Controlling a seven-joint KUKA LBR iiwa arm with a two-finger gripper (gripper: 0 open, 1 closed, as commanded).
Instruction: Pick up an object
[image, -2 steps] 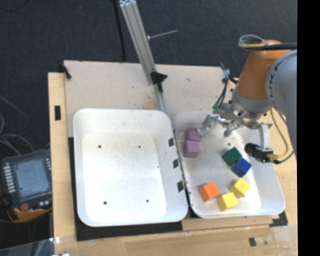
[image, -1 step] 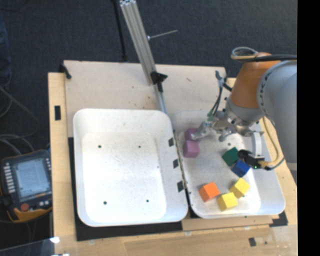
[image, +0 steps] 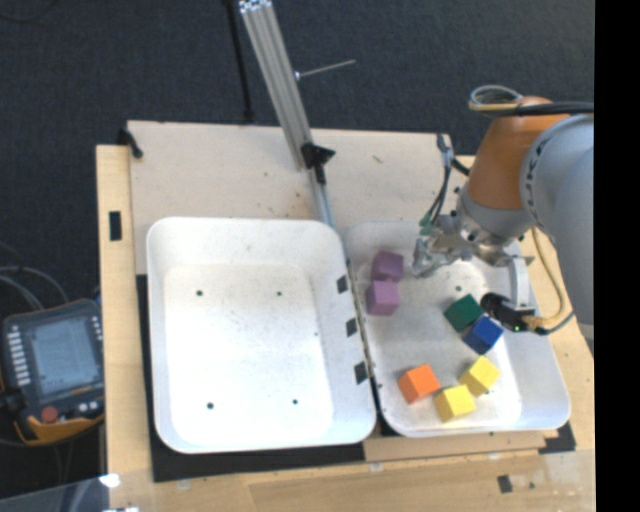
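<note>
— Where is your pincer right now?

— My pincer (image: 432, 252) hangs over the far part of the right bin (image: 540, 400), just to the right of the two purple blocks. My arm (image: 520, 170) comes in from the right, its orange band above the wrist.

— Is it spread or pressed together?

— I cannot tell; from this slant the tips blur together against the white floor. I see no block between them.

— What is there to pick up?

— One purple block (image: 388, 266) sits near the bin's left wall, and a second purple block (image: 382, 297) touches it on the near side. To my pincer's near right, a green block (image: 462, 313) and a blue block (image: 484, 333) lie touching. Along the near edge I see an orange block (image: 419, 382), then a yellow block (image: 455, 402) and another yellow block (image: 482, 375) just beside it.

— And the left bin?

— The left bin (image: 170, 250) lies beside the right one, with a slanted metal pole (image: 285, 100) rising behind it.
</note>
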